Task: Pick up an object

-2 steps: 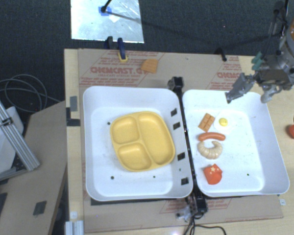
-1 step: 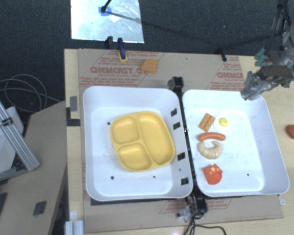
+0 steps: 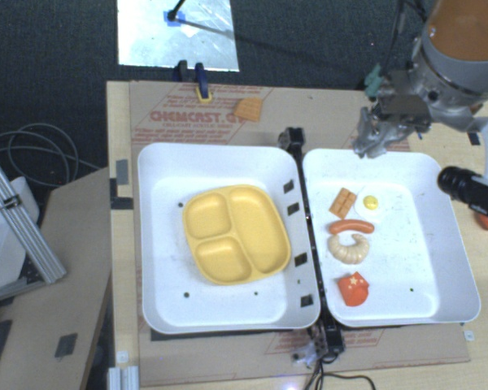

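The right bin point(image 3: 439, 242) holds several toy foods near its left side: a brown cracker point(image 3: 342, 202), a fried egg point(image 3: 370, 203), a red sausage point(image 3: 351, 227), a pale shrimp point(image 3: 350, 247) and a red strawberry-like piece point(image 3: 354, 289). My gripper point(image 3: 372, 145) hangs above the bin's far rim, up and right of the cracker, with nothing seen between its fingers. The grey arm with its orange band point(image 3: 464, 15) comes in from the upper right.
In the left bin point(image 3: 163, 299) lies a yellow three-compartment plate point(image 3: 234, 234). A black divider with clips point(image 3: 297, 210) runs between the bins. A tan cracker-like piece point(image 3: 248, 109) and a blue-yellow clamp point(image 3: 202, 80) rest on the cardboard behind.
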Robot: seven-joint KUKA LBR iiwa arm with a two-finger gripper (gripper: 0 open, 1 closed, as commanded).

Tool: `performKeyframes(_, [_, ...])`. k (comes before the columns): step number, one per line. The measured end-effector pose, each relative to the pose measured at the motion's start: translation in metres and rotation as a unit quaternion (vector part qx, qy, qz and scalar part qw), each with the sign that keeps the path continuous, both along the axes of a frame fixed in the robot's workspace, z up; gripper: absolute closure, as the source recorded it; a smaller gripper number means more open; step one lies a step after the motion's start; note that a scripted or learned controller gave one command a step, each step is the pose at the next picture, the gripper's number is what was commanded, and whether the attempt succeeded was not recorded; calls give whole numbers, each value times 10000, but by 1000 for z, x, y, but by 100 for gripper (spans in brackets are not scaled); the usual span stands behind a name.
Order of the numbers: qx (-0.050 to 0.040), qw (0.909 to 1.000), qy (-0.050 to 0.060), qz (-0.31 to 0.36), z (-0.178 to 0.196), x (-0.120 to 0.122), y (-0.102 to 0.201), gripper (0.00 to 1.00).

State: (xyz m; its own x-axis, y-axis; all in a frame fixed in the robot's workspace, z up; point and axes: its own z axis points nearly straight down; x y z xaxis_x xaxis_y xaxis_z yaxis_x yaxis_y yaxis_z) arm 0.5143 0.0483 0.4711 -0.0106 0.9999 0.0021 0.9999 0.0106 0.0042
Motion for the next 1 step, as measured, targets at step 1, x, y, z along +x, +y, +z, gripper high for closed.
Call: performKeyframes(1, [-4, 10000, -32, -55, 68, -29, -26, 100])
